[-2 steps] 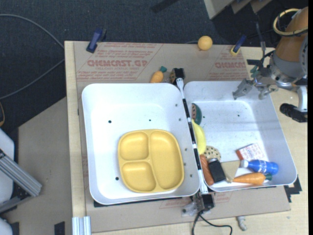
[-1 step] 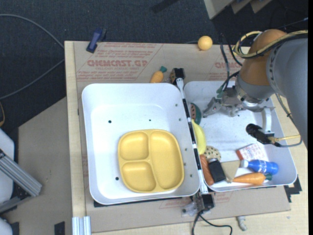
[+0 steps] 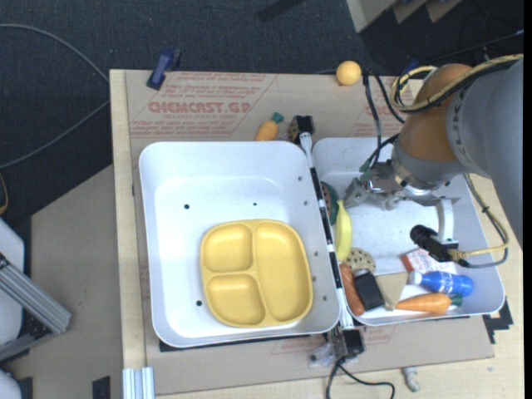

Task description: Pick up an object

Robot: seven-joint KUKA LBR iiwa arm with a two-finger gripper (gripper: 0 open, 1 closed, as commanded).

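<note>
Closest to me in the right bin [image 3: 490,299], I see a carrot [image 3: 424,304] by a blue bottle [image 3: 445,284]. I think the carrot is light, hard and a bit slick, so I would pinch its thick middle. Farther back, the gripper [image 3: 405,196] hangs over the bin; I cannot tell its grip.

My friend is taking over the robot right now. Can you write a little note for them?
Gripper: over the right bin's far end; open or shut, cannot tell.
Things: banana, carrot, blue bottle and a black block lie in the right bin. Yellow tray sits in the left bin.
Done: nothing picked yet.
Left: pick up one object.
</note>
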